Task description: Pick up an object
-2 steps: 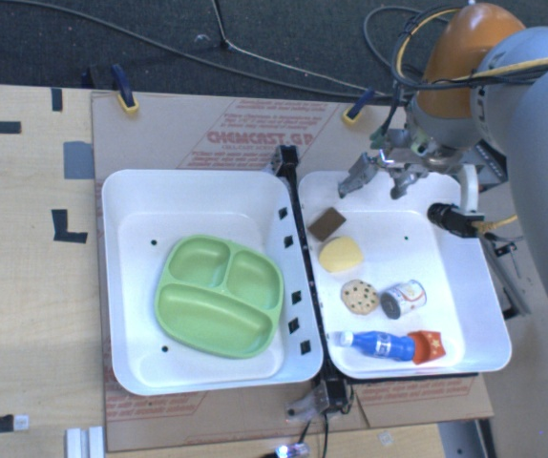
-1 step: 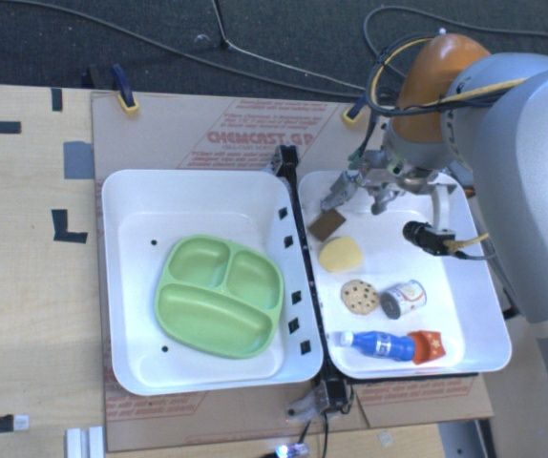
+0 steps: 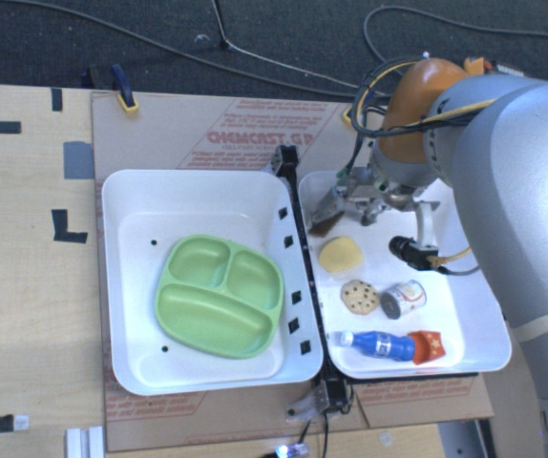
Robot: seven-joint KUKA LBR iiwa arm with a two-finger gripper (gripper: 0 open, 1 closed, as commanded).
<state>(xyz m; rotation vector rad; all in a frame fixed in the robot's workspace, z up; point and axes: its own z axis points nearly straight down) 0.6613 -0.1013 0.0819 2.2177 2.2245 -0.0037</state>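
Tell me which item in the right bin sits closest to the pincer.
The pale yellow lump, just below the pincer by the divider. The cookie, the small can and the blue bottle all lie farther toward the front edge.

left bin (image 3: 121, 284): divided plate (image 3: 219, 296) | right bin (image 3: 474, 322): bun (image 3: 341, 254), cookie (image 3: 359, 297), can (image 3: 404, 299), bottle (image 3: 385, 345)

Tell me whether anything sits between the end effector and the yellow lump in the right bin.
Nothing visible does. The end effector hangs just above the yellow lump, with bare white bin floor between them. The cookie lies beyond the lump.
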